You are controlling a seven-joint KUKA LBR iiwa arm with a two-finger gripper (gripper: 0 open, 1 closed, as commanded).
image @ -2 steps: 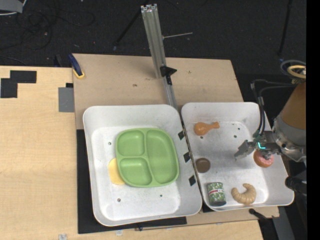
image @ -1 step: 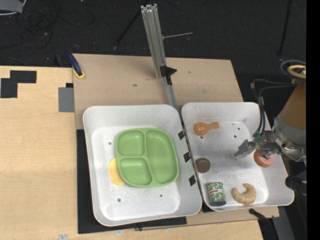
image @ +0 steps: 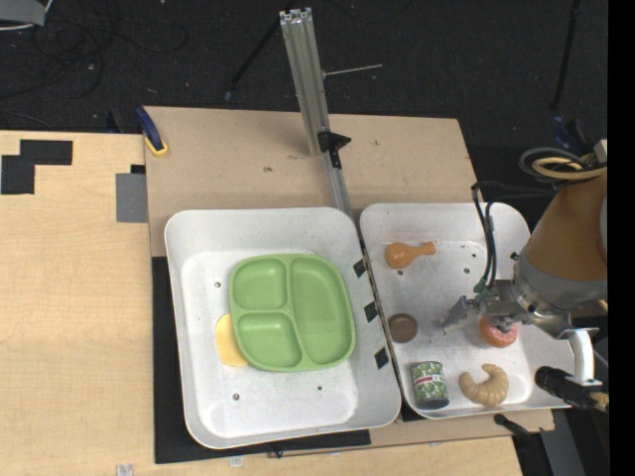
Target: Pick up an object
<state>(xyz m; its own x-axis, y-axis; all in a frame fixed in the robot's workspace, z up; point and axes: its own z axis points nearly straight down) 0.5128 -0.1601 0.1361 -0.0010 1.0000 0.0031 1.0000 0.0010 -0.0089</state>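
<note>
Green plate [image: 294, 311] in left bin [image: 189, 266], perhaps tilted.

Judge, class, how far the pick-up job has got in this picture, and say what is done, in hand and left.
Done: the arm has reached into the right bin.

In hand: the gripper sits low beside the red-and-white object; no object shows between its jaws.

Left: grasping and lifting. The croissant, green can, brown disc and orange gourd-shaped toy all lie in the bin.
</note>
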